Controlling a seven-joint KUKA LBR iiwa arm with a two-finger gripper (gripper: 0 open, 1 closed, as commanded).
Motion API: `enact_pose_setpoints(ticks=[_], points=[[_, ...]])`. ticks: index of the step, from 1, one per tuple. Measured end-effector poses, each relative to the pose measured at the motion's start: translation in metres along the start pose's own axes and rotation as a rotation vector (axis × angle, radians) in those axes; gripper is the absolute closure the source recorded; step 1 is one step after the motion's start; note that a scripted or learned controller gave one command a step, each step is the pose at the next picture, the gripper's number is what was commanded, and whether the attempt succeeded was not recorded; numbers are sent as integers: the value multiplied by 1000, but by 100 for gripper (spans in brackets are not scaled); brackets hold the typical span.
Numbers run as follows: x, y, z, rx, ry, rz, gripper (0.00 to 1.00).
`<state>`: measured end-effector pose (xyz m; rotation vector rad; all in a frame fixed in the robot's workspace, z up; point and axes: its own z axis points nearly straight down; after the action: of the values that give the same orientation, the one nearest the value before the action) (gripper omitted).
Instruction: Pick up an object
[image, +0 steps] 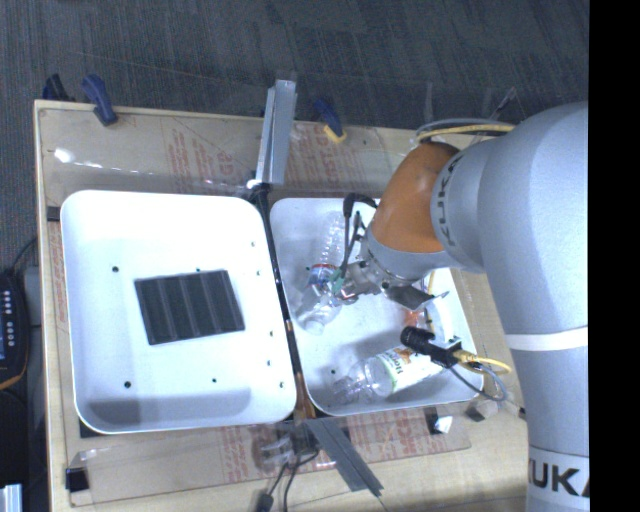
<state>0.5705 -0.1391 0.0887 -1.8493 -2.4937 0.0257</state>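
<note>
My gripper (346, 283) is low in the right bin (300, 225), reaching in from the right under the orange wrist band. It sits right against a clear plastic bottle (322, 272) with a red and blue label, which lies along the bin's left side. The arm hides the contact, so I cannot tell whether the bottle is held. A second clear bottle (392, 373) with a green and white label lies on its side near the bin's front edge. A dark ribbed rectangular pad (189, 305) lies flat in the middle of the left bin (90, 220).
The divider between the two bins (279, 300) runs just left of the gripper. A grey metal bar (275, 130) stands behind the bins, with blue clamps (100, 98) on the bench's back edge. The large grey arm covers the right bin's right side.
</note>
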Motion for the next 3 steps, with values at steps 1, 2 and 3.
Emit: enact_pose_setpoints(ticks=[1,2,3], points=[[-1,1,-10,-3,-3,-2,100],[31,96,-107,-35,-20,44,100],[31,95,-106,-35,-19,44,0]])
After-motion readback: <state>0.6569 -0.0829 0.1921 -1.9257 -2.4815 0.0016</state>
